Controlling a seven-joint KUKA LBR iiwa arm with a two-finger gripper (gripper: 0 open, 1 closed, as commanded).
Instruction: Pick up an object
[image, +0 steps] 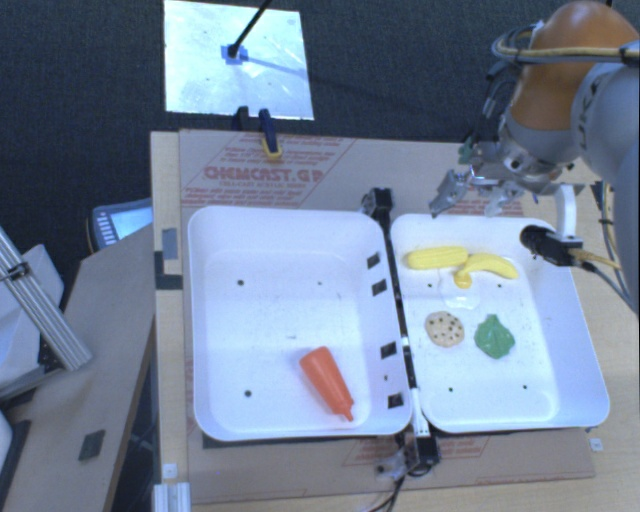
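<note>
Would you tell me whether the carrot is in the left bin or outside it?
In: the carrot lies flat on the left bin floor, near its front edge.

The robot arm (610, 110) is fat, round and grey. Above the pincer (470, 197) it wears a big shiny orange band (560, 70). Thin wires in black and yellow (515, 42) loop beside the band, up above the pincer. The wrist just over the pincer is silver metal with small dark bits and a tiny green spot. The pincer has two thin, pale grey metal fingers (447, 193).
</note>
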